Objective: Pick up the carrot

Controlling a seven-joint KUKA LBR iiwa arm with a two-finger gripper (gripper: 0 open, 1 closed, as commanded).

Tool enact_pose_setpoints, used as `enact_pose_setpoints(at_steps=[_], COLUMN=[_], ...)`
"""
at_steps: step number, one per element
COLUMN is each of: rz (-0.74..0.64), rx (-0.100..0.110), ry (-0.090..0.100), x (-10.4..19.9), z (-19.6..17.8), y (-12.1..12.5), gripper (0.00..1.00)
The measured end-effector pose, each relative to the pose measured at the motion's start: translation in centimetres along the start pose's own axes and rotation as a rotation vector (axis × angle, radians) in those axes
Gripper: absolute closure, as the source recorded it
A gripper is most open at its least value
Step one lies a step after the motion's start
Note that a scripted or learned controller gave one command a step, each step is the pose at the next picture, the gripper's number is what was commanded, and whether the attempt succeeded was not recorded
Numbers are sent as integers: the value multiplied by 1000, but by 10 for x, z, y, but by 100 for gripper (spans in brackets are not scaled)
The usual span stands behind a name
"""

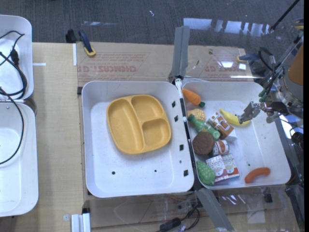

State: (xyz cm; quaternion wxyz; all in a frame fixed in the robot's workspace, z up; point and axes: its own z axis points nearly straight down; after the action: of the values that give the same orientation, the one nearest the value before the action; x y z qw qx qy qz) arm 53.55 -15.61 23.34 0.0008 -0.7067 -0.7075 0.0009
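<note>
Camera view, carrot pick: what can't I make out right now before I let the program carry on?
- Gripper: too small, blurred against the banana; its finger state is unreadable.
- Arm: cut off by the right edge.
- Carrot: lies by the divider at the right bin's far left corner; contact with the wall can't be judged.
- Carton labels: too small to read.

My desk [53,76] looks like pale, matt wood. Both bins are smooth white plastic with a soft sheen: the left bin [96,178] carries a matt yellow plastic plate [139,123], and the right bin [270,153] holds glossy plastic toy food. The carrot [191,96] is smooth orange plastic with a green tip, the banana [232,118] shiny yellow, the sausage [257,174] slick orange-red. A small carton [222,168] looks like printed paper. My gripper [252,111] is dull grey metal.
</note>
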Motion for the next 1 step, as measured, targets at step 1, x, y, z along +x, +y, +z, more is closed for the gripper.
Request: enact_pose_setpoints(at_steps=[1], rz=[-283], rx=[-2], ry=[-1], x=[30], z=[52], y=[77], gripper=[0])
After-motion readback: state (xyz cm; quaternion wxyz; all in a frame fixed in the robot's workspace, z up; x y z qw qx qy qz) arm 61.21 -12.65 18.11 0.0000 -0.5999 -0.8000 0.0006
